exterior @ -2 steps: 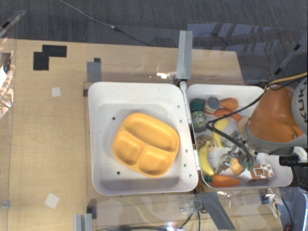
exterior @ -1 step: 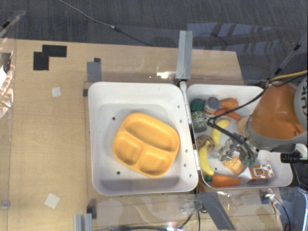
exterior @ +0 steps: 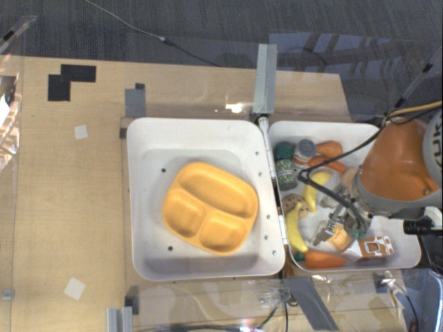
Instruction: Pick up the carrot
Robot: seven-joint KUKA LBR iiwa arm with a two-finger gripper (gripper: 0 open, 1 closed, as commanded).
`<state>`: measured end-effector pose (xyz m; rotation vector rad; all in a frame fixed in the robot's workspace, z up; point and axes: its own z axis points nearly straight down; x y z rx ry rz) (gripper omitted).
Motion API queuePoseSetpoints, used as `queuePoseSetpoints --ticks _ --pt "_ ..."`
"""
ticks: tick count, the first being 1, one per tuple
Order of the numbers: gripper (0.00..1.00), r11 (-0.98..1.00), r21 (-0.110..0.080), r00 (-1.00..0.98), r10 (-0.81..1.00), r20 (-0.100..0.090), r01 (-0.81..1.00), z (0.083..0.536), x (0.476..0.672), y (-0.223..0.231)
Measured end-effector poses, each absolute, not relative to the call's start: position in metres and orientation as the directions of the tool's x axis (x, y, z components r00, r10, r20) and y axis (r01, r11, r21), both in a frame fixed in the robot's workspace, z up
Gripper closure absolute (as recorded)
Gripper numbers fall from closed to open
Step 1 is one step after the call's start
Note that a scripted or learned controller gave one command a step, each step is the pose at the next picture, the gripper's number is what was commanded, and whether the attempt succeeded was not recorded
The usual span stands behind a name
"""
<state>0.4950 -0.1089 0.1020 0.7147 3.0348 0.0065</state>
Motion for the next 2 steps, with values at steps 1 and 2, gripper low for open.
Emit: queuePoseSetpoints --ticks 1,2 --pt "0.00 0.808 0.004 -0.808 0.590 -0.011 0.590 0.126 0.535 -0.165" --pt "0.00 0.802 0.006 -0.802 0.598 -0.013 0.598 0.090 0.569 -0.145"
